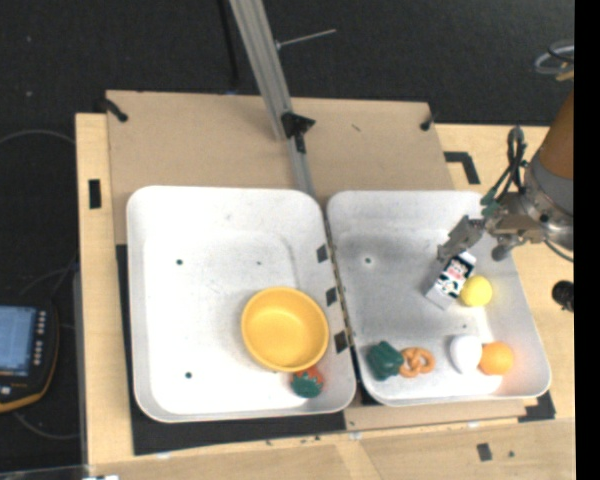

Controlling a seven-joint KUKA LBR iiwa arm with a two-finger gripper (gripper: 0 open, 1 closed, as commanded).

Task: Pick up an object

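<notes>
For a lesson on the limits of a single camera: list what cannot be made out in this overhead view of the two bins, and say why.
1. Gripper, camera view: too small and dark to tell whether it touches the small printed carton below it.
2. Arm: cut off by the right edge.
3. Green and red item: partly hidden by the yellow bowl.
4. Carton's print: too small to read.
5. White object beside the orange ball: washed out against the right bin.

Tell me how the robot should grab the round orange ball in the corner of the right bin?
Probably straight down from above, pinching the round orange ball across its middle. The white bin wall curves close along its right and front, and a white rounded object touches its left, so the pincer's fingers fit best on the far and near sides.
</notes>
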